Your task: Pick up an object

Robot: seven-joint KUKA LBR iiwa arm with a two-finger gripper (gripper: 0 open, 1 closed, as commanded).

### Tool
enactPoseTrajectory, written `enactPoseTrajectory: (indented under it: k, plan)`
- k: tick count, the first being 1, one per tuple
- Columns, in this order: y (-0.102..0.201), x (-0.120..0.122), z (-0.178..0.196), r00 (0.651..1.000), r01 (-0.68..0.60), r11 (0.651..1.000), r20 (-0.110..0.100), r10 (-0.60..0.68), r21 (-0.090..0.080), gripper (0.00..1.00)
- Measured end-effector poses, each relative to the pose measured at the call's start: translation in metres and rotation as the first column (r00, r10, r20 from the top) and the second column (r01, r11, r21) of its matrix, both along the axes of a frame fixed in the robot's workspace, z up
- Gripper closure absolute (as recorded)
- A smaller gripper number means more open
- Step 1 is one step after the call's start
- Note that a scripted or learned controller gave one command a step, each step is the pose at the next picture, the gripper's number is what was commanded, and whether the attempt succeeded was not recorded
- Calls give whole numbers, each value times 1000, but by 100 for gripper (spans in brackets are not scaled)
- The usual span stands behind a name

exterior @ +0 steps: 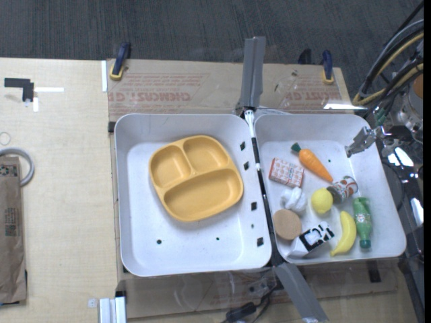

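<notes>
Right now I am hovering my gripper [361, 142] over the right bin's [384, 247] far right edge, fingers spread apart and gripping nothing. Nearest it, the carrot [314, 163] is lying tilted. Below, the lemon [322, 201], banana [345, 234] and green bottle [363, 222] are crowding together. The left bin [135, 247] is carrying a yellow divided plate [195, 177].

Fixed overhead camera, slanted down, both bins [128, 180] framed
</notes>
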State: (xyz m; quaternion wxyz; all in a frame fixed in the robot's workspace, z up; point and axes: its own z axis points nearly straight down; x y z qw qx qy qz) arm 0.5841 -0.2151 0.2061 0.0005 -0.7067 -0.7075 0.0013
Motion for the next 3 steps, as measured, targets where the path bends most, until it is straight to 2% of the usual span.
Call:
enactPoseTrajectory:
  k: [1,2,3]
  plan:
    - [75,-11,-110,998,-66,998,9,66,-1,0]
    - [74,-11,-101,998,-63,998,9,63,-2,100]
    - [77,-18,1,976,-218,976,2,218,-1,100]
